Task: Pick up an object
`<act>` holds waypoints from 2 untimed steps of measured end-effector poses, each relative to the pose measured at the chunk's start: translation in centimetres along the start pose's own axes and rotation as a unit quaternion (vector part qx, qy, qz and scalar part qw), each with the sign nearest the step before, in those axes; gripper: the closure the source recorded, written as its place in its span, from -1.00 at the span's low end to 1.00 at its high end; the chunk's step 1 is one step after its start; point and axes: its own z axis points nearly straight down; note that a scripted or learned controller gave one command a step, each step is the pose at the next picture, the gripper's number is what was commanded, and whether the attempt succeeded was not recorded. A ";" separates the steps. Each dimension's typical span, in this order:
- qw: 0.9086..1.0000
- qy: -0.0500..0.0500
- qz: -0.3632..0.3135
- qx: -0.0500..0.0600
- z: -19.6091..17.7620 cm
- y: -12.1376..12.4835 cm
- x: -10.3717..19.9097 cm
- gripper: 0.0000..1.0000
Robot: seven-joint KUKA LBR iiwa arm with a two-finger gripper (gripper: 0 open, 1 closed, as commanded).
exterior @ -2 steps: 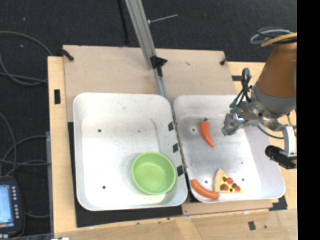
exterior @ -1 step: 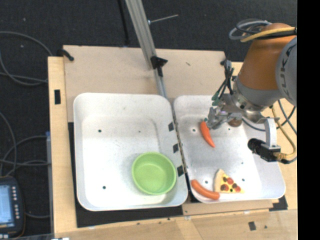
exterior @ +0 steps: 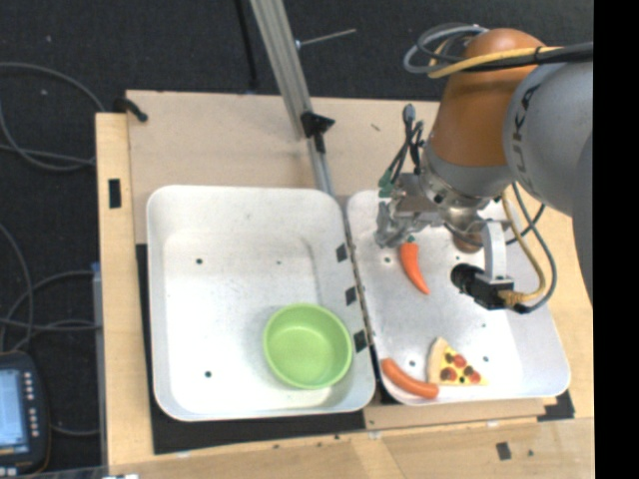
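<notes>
while the tool [exterior: 396, 230] hangs just above the carrot [exterior: 413, 267], its opening cannot be told.

Glossy plastic green bowl [exterior: 308, 344] in a smooth, speckled white bin [exterior: 200, 267].

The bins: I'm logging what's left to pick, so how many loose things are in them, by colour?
Green: 1, the bowl in the left bin
Orange: 2, the carrot and the sausage in the right bin
Yellow: 1, the pizza slice in the right bin
Total: 4
</notes>
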 end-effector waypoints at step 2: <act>1.000 -0.001 0.001 0.001 1.5 2.7 9.7 1.00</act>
